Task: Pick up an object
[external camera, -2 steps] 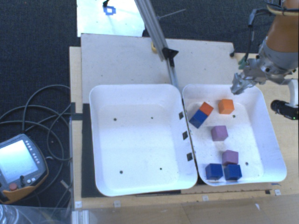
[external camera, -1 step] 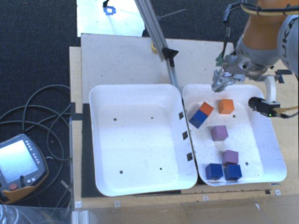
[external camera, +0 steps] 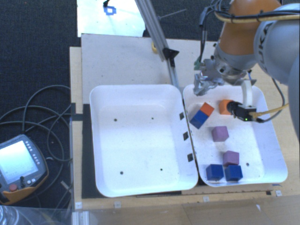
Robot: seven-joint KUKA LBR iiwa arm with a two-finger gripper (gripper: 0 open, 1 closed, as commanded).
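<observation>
My gripper [external camera: 203, 86] hangs over the far left corner of the right bin [external camera: 272, 144], above the bin floor. Just in front of it lies an orange-and-blue block [external camera: 201, 115], apart from the gripper. A small orange piece [external camera: 225, 107] sits to the right of that block, partly behind a black fitting with a yellow cable. Farther forward are two purple cubes [external camera: 220, 133] [external camera: 230, 157], and two blue cubes [external camera: 214, 172] [external camera: 233, 173] sit side by side at the front wall.
The left bin [external camera: 136, 139] adjoins the right one. A slanted metal pole [external camera: 154, 25] crosses behind the bins. A teach pendant [external camera: 18, 165] and cables lie off the bench at the left.
</observation>
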